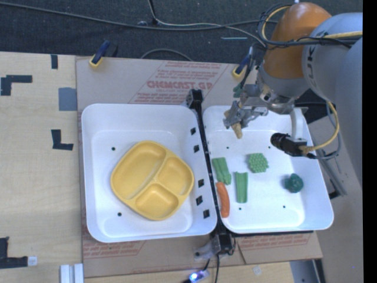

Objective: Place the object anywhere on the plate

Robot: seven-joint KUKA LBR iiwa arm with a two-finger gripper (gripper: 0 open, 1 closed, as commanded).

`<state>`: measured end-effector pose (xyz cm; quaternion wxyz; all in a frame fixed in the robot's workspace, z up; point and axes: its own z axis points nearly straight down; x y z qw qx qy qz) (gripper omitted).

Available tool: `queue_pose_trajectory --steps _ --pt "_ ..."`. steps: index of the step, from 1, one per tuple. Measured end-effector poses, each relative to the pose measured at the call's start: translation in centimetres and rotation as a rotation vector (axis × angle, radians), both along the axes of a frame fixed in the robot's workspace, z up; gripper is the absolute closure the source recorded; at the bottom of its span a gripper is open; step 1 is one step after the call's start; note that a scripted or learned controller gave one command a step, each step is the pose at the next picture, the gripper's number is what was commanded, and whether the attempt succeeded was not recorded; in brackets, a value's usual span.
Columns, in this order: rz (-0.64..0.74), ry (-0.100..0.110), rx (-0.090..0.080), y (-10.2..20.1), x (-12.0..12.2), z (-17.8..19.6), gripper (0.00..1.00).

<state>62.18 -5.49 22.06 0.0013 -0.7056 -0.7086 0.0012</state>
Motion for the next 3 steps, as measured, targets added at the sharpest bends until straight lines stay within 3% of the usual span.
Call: queue_pose_trajectory --steps 2,3 --pt "0.001 0.001 0.000 10.6 -5.0 -0.8 1.00" --pt "0.001 0.000 0.001 15.2 -7.8 0.5 1.00"
